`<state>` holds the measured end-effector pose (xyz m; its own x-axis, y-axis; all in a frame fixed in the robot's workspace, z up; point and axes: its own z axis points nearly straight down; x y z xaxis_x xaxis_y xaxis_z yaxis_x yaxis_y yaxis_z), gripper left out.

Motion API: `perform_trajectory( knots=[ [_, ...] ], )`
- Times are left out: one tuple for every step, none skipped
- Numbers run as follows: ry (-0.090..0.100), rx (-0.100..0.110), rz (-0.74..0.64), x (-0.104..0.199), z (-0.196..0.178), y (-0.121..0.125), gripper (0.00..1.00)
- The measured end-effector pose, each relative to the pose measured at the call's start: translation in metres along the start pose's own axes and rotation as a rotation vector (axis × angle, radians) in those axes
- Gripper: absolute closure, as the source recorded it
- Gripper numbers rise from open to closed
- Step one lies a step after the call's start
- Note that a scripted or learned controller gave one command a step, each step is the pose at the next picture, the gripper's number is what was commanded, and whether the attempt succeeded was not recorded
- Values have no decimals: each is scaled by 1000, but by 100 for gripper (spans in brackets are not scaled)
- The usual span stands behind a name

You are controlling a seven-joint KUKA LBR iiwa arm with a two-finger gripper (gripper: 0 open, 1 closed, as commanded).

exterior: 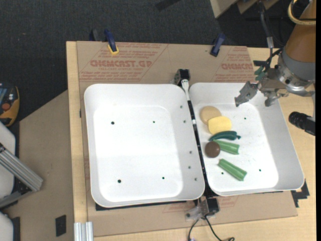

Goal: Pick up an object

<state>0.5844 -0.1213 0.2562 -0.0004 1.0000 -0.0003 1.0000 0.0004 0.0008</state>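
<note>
Overhead, the pincer (256, 95) hangs spread and holding nothing above the right bin's (281, 149) far edge. Clustered by that bin's left wall lie a tan piece (210, 113), yellow block (219, 125), green pepper (228, 146), brown ball (212, 149) and green stick (232, 169).

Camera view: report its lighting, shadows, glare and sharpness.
Camera view: even, soft overhead light; the right bin shows faint shadows under the yellow piece and green pieces; left bin bright white, mildly washed out but no hard glare; pincer and arm slightly soft, bins fairly sharp.
</note>
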Motion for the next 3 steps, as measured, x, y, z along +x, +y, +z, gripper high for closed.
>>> perform_trajectory(
  knots=[
    [2, 6, 2, -17, 34, -44, 0],
    [3, 7, 2, 4, 31, -106, 0],
    [-8, -21, 2, -43, -192, -104, 0]
  ],
)
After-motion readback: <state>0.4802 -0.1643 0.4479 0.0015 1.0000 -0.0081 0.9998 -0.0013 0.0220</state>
